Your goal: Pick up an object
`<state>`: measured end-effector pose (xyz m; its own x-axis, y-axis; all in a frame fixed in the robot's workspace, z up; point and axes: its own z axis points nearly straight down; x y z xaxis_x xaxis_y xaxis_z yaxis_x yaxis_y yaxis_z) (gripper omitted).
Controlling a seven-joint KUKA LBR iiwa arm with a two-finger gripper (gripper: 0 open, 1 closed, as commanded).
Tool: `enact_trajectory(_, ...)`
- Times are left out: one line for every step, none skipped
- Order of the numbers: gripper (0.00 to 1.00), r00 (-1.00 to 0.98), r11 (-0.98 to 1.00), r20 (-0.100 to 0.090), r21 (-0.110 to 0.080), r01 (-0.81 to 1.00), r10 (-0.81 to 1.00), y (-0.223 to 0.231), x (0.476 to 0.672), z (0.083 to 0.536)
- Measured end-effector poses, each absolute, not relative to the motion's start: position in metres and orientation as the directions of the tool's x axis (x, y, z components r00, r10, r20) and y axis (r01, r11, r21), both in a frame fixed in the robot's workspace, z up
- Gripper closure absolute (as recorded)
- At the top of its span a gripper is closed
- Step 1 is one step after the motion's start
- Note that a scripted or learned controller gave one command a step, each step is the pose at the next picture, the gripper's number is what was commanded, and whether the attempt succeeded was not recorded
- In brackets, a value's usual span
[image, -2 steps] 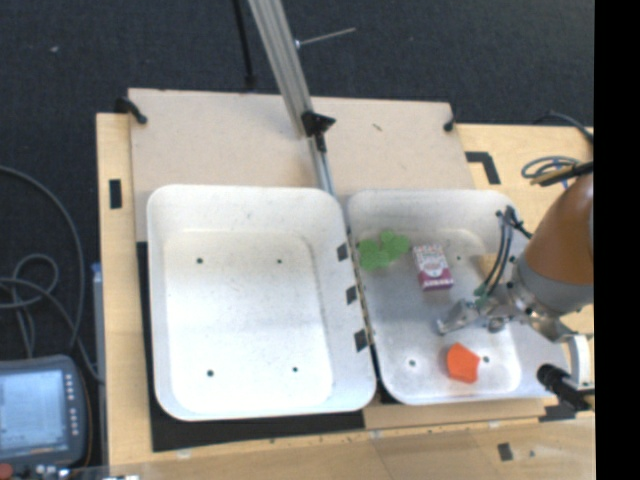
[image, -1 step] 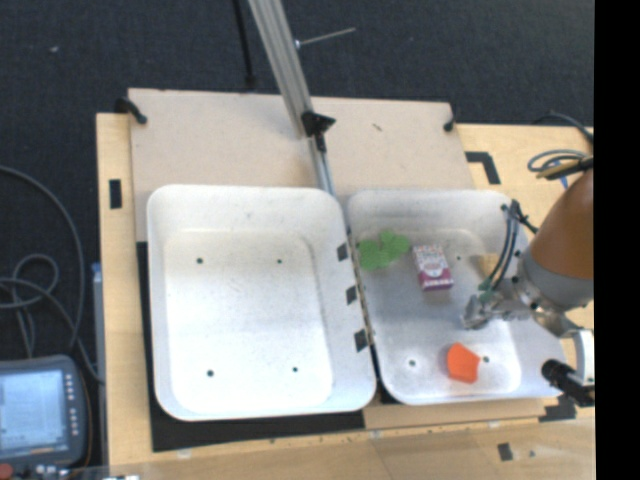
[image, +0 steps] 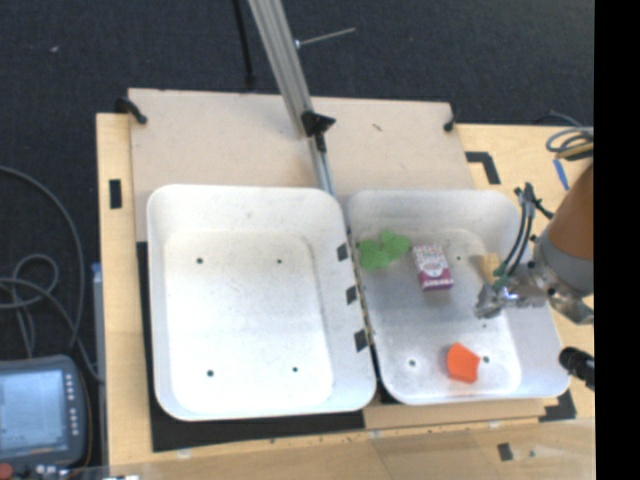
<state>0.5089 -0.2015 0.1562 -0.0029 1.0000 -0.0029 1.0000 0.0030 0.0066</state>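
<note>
The right bin (image: 400,208) holds three objects. A green soft-looking piece (image: 382,251) lies near its left wall. A small purple and white box (image: 432,266) sits near the middle. An orange block (image: 462,363) rests toward the front. My gripper (image: 489,304) hangs low at the right side of this bin, right of the box and above the orange block in the picture. A small yellowish item (image: 487,265) lies just behind the gripper. I see nothing between the fingers.
The left bin (image: 170,218) sits beside the right one. A slanted metal pole (image: 285,63) rises behind the bins. Cables (image: 30,278) and a small screen (image: 35,408) lie off the bench at left.
</note>
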Motion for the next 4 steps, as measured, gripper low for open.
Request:
enact_trajectory(1.0,-0.003,0.003,-0.004,0.008,1.0,1.0,-0.204,0.511,0.207)
enact_trajectory(1.0,-0.008,0.008,0.0,0.006,1.0,1.0,-0.156,0.522,0.221)
enact_trajectory(1.0,-0.008,0.008,0.001,0.003,1.0,1.0,-0.107,0.544,0.216)
enact_trajectory(1.0,-0.009,0.009,0.002,0.003,1.0,1.0,-0.045,0.558,0.222)
